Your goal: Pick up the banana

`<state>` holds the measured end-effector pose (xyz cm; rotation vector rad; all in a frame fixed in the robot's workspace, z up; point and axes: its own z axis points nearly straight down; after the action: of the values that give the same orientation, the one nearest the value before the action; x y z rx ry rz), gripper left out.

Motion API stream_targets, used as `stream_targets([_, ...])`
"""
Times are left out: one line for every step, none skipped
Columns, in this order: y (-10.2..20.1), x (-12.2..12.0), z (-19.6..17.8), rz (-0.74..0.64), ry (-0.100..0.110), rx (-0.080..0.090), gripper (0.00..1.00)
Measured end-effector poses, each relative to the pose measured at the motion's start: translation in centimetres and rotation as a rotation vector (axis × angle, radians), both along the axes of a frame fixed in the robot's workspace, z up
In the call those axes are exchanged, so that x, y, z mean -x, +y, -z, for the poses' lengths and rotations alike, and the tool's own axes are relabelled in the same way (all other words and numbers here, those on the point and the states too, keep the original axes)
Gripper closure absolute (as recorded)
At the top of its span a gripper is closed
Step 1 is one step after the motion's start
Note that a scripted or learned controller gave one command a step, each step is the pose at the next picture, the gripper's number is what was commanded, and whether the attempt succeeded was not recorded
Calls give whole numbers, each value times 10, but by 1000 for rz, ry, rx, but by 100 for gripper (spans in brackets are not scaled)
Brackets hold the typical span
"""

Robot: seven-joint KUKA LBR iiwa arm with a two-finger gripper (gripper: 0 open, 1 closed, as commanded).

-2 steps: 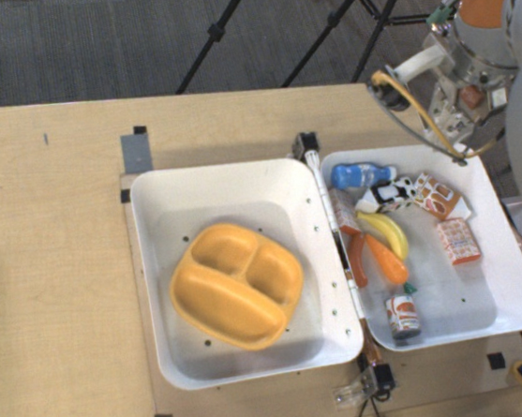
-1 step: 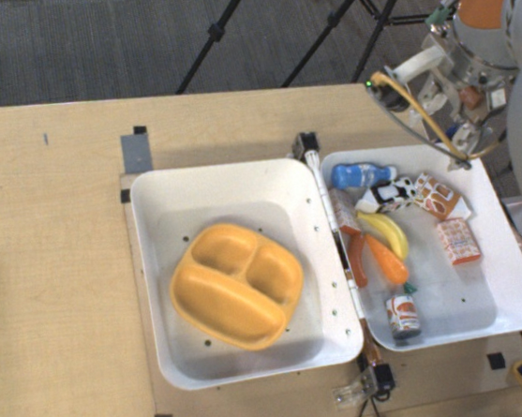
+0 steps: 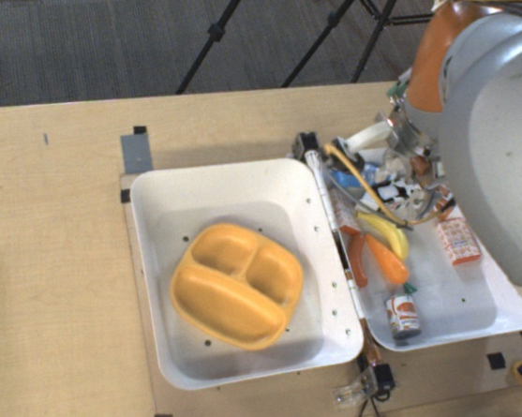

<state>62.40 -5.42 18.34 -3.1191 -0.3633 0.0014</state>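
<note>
The banana (image 3: 384, 234) lay in the right bin (image 3: 471, 304) near its left wall, touching a carrot (image 3: 386, 261). Light, soft and curved, it seemed best gripped mid-length, gently.

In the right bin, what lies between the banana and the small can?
The carrot lies there: in the camera view it slants down from beside the banana toward the small can, inside the right bin.
</note>
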Motion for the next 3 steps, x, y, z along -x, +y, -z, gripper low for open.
stream_targets([-60,10,-3,-190,-2,1,0])
stream_targets([-38,-13,70,-148,-32,8,0])
stream_targets([-74,-29,-84,14,-7,2,0])
